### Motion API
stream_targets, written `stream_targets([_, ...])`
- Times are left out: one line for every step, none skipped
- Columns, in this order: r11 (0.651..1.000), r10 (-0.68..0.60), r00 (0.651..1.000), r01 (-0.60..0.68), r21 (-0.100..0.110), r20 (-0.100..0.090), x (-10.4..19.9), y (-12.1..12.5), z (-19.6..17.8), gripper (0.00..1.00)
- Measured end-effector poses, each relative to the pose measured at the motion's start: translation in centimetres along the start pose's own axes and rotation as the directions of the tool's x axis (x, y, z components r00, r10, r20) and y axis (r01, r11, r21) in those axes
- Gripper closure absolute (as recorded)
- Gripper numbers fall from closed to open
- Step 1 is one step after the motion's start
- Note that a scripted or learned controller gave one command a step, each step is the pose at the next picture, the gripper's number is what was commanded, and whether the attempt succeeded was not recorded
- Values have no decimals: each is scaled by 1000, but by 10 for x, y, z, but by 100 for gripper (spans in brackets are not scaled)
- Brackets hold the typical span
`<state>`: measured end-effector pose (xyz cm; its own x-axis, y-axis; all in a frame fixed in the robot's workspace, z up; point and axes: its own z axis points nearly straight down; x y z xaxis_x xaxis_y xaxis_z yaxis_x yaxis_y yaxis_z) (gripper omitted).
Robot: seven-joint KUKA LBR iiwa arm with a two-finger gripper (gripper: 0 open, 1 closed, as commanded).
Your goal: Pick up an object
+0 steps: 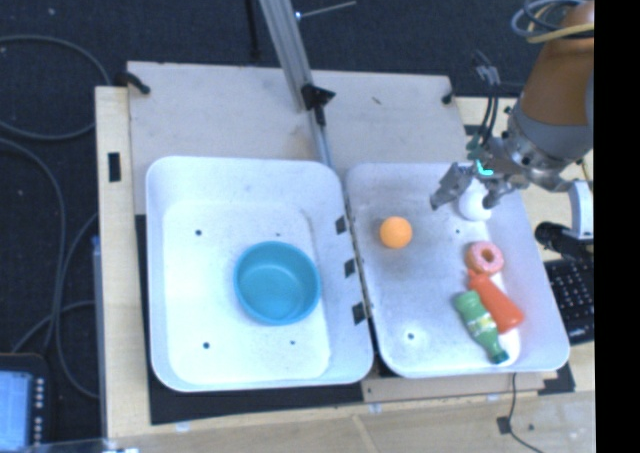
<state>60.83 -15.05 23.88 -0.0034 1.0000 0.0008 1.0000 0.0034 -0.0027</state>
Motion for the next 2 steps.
stream_targets([1000, 0, 1000, 0, -4, 1, 0, 1, -2, 0])
stream_targets([1000, 5, 1000, -5, 0, 3, -4, 4, 41, 0])
